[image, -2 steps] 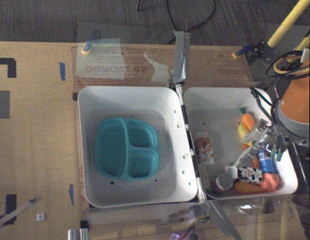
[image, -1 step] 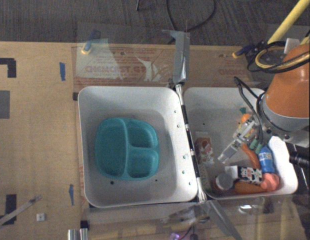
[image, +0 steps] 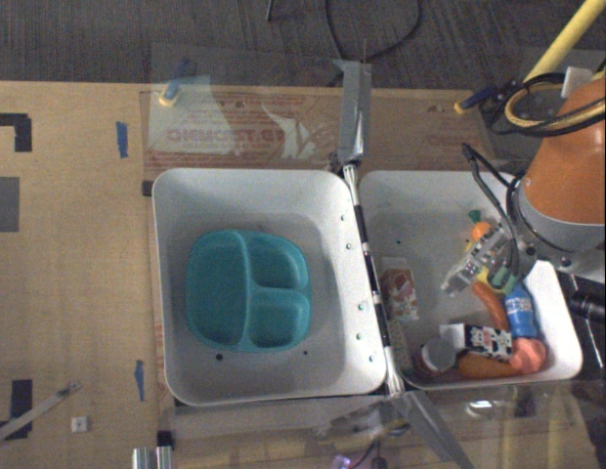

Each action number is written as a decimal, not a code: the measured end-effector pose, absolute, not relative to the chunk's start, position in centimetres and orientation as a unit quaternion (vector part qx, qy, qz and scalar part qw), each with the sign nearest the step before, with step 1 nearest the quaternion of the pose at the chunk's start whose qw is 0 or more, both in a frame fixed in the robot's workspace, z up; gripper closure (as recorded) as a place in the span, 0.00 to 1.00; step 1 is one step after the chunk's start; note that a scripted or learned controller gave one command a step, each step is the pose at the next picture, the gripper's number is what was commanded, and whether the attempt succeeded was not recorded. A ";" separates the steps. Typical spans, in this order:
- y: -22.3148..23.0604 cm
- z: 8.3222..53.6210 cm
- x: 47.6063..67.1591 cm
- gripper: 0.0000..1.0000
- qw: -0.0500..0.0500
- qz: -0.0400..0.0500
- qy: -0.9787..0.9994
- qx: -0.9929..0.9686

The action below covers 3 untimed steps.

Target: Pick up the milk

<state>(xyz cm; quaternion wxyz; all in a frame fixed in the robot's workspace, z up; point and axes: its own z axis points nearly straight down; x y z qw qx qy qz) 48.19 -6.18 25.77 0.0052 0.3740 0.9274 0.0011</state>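
Two white bins sit side by side on the worktop (image: pixel 68 291). Left bin (image: pixel 186 203) carries a teal divided plate (image: pixel 248 289), lying flat near its middle. Right bin (image: pixel 420 203) carries the clutter, bunched toward its near right corner. Over that bin hangs the arm (image: pixel 572 179), grey with its orange band, reaching in from the right. Its claw (image: pixel 479 262) hovers above the right half of the bin; whether the fingers are spread or pressed together cannot be told, and nothing shows between them. A brown packet (image: pixel 399 294) lies by the bin's left wall. The milk (image: pixel 487 340), a small carton with black cow patches, lies on its side near the front wall, just below the claw and apart from it. An orange carrot (image: pixel 494 364) lies against the front wall beside the milk. A blue bottle (image: pixel 519 313) lies just right of the milk.
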 end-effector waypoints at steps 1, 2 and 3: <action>-3.7 31.8 48.5 1.00 0.004 0.001 0.963 0.269; 5.7 32.2 48.4 1.00 0.003 0.001 0.965 0.263; 4.8 30.6 48.0 1.00 0.000 0.000 0.949 0.315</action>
